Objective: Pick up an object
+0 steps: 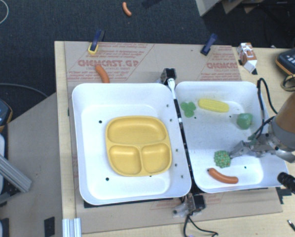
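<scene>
The gripper (235, 152) hangs low in the right bin (206, 90); whether its fingers are apart or together, I cannot tell. The broccoli (222, 158) sits just beside its tip, the sausage (223, 176) just beyond, the corn cob (213, 105) well apart.

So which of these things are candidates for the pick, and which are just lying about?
Candidates, all in the right white bin:
- bumpy green broccoli floret, nearest the gripper
- orange-red sausage
- yellow corn cob
- round green ball
- flat green leafy piece

Lying about:
- yellow three-compartment plate in the left bin
- orange sausage on the cardboard
- orange sausage on the floor
</scene>
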Robot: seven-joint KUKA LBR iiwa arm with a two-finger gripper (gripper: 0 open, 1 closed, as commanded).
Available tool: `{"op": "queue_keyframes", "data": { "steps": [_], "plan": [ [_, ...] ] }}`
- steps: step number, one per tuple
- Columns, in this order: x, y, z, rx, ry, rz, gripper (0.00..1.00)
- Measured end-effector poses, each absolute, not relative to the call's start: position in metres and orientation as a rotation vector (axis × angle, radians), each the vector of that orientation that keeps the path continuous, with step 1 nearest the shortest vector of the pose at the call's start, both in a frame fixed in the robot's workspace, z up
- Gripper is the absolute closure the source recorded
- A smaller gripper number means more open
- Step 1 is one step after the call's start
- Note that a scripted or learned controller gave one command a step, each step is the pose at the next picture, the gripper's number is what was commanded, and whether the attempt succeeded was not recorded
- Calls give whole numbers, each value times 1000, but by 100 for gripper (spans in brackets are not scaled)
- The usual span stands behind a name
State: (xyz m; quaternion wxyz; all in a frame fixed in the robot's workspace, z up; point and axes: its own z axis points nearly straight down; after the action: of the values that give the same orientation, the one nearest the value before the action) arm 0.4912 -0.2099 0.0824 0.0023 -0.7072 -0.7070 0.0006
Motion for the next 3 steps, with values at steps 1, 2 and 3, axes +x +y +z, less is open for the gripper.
{"op": "queue_keyframes", "data": {
  "steps": [1,2,3],
  "plan": [
    [492,-211,95,-2224,-2221,-1,100],
    [499,-202,144,-2224,-2228,-4,100],
    [505,-212,195,-2226,-2227,-3,100]
  ]
}}
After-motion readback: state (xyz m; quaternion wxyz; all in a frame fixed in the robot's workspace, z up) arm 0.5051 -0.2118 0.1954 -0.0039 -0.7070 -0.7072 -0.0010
